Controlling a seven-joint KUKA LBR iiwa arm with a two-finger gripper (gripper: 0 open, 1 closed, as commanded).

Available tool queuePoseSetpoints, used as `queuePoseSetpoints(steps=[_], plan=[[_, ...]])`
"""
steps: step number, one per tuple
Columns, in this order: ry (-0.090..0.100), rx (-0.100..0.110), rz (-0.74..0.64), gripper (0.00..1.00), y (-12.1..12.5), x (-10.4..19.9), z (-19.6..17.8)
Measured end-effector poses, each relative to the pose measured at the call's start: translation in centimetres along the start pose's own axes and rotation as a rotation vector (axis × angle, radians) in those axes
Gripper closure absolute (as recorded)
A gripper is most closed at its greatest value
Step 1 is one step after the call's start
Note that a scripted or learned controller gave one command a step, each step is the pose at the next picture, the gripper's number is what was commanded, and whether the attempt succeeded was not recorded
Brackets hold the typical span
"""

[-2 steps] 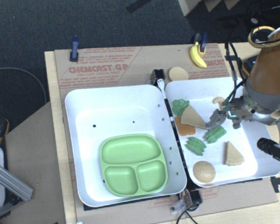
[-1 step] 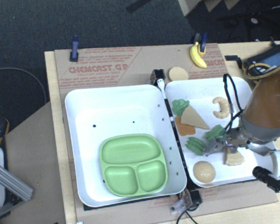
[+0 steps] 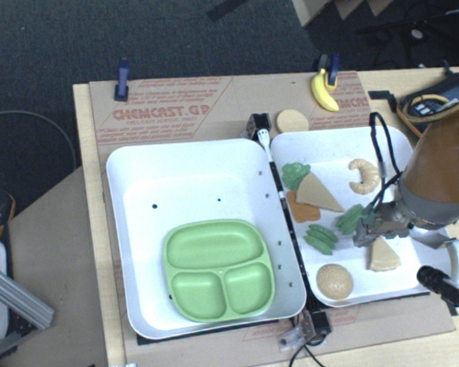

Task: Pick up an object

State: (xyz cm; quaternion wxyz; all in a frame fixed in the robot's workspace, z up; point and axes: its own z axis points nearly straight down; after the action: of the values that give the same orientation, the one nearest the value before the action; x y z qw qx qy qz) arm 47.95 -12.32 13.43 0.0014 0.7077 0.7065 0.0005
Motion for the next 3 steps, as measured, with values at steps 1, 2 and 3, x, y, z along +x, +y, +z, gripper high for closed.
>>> queuePoseSetpoints(steps=[1, 2, 3], plan=[[0.004, -0.002, -0.012, 1.0, 0.1, 10.6, -5.3], [0.003, 0.001, -0.008, 1.0, -0.1, 16.6, -5.0], [0.002, -0.014, -0.002, 1.0, 0.2, 14.1, -19.8]])
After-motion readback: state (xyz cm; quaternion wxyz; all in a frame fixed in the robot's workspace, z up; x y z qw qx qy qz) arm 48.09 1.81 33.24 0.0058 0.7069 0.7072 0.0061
